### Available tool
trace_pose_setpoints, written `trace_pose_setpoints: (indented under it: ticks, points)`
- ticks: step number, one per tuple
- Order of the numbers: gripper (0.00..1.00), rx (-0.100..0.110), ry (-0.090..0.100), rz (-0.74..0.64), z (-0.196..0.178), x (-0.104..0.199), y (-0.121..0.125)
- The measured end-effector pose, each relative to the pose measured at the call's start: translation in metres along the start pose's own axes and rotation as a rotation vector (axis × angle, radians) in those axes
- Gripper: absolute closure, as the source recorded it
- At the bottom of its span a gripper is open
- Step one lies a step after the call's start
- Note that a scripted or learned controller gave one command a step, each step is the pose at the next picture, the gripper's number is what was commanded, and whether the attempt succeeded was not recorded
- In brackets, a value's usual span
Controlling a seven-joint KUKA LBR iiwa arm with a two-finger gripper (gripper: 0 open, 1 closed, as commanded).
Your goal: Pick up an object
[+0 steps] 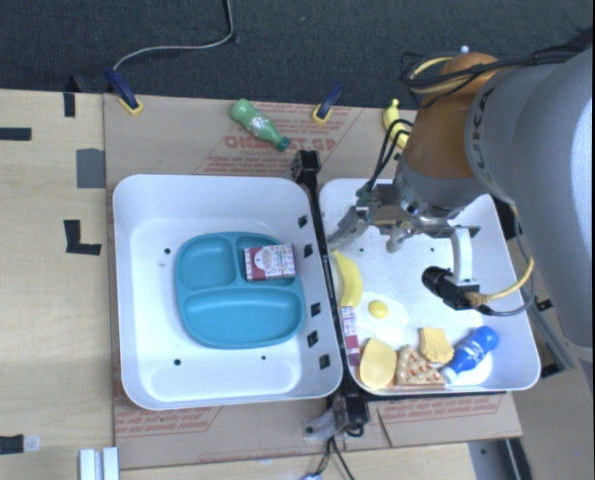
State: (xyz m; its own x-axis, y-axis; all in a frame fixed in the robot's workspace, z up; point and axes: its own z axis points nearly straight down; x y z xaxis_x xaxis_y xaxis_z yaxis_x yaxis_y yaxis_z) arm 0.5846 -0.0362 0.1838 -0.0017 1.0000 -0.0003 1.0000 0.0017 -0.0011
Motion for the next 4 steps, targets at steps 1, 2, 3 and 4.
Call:
trace_pose_setpoints:
  ticks: [1, 2, 3, 4]
  points:
    - [0.0, 0.001, 0.0, 0.0, 0.0, 0.027, 0.018]
    - [0.0, 0.0, -0.001, 0.002, 0.0, -0.01, -0.012]
    - [0.0, 0.001, 0.0, 0.001, 0.0, 0.016, -0.007]
    - [0.0, 0.001, 0.0, 0.001, 0.0, 0.002, -0.002]
